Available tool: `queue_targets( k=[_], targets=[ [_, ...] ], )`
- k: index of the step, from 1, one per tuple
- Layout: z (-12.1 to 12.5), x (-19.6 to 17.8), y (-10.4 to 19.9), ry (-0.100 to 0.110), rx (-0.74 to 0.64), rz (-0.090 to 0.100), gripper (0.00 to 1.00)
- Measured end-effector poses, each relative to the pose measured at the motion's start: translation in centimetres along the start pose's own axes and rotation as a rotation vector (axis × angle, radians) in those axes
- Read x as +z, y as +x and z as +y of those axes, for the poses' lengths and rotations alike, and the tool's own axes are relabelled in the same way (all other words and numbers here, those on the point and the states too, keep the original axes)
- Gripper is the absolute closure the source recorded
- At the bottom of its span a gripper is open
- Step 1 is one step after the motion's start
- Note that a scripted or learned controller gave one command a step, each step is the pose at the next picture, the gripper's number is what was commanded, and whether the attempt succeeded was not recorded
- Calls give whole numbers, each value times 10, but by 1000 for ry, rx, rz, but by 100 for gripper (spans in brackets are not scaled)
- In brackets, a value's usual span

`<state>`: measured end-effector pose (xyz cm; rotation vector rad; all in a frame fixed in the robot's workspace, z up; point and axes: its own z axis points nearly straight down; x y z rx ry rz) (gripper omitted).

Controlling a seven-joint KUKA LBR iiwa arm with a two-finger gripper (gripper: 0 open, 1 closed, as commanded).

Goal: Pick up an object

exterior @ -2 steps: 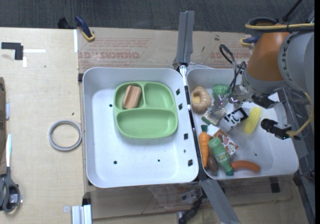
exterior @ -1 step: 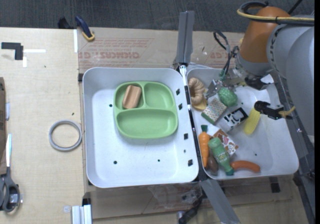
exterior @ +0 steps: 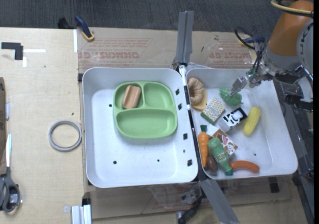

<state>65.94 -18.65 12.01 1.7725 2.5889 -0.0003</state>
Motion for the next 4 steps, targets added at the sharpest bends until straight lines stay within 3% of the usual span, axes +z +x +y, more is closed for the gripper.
queue_targets(
  k=[1, 2, 3, 4],
  targets=[
    [0, 0, 0, 0, 0, 0, 0],
    [-1, 28, 33, 2, 10, 2, 0],
    [0, 18, 32, 1, 9, 0, 100],
    [-9, -97, 90, 2, 109, 2, 100]
  ],
)
